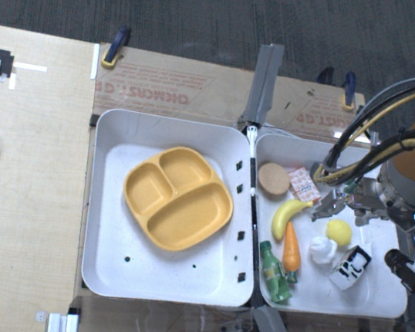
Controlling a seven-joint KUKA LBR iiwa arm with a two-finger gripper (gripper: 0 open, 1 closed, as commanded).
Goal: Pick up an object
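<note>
Green bottle (pixel 275 274) lies below the gripper (pixel 324 209), jaw width impossible to tell; the banana (pixel 288 215), just left, looks light, firm, best pinched mid-curve.

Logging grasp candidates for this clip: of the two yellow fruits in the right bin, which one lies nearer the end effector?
The small round yellow lemon, just below the end effector. The curved yellow banana lies farther left, beside the orange carrot.

A divided plate (pixel 179 197) lies in the left bin (pixel 99 207). In the right bin (pixel 380 306), a banana (pixel 289 216) lies left of a lemon (pixel 339 232), a carrot (pixel 292 249) just below it, a bottle (pixel 274 273) nearest the front.
</note>
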